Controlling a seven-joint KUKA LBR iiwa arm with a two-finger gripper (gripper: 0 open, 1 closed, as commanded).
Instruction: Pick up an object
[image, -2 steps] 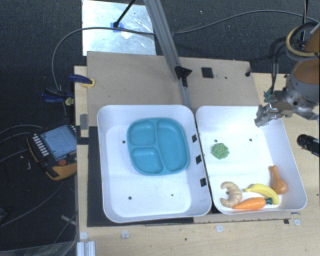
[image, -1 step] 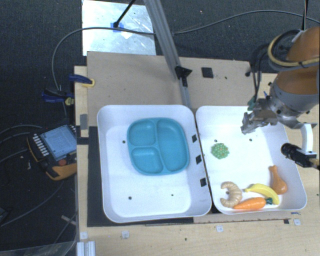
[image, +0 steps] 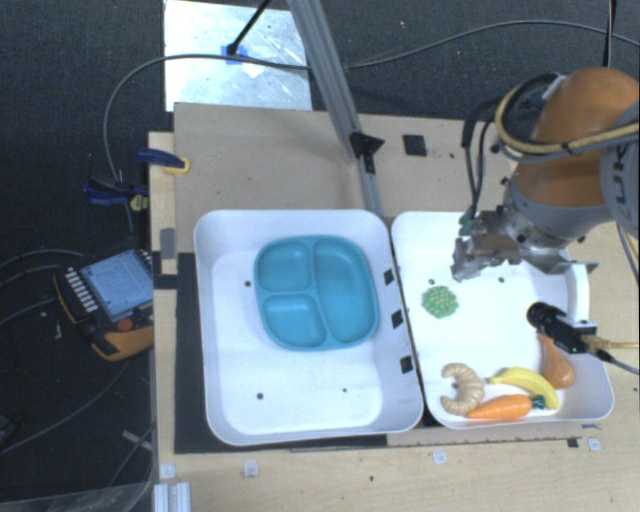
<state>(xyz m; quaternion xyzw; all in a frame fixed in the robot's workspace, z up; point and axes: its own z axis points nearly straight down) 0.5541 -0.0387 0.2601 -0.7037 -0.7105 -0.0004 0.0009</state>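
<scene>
Roughly, you had the surface (image: 270, 150) carrying two white bins side by side, with the arm (image: 575, 130) reaching in from the right over the right bin (image: 500, 225). The left bin (image: 230, 400) held a blue divided plate (image: 316, 292) and nothing you needed. The tool (image: 472, 262) hung over the upper part of the right bin, and whether it was released or clenched you could not tell from this angle. Nearest it lay the small green ball (image: 440, 301), just below and slightly left in the camera view, with bare white floor all around, so that looked to me like your easiest target. The other things crowded the bin's lower edge: a croissant (image: 460, 387), a carrot (image: 499, 407) and a banana (image: 525, 382) touching or nearly so, their long axes roughly along that wall, leaving little room beside them.
</scene>
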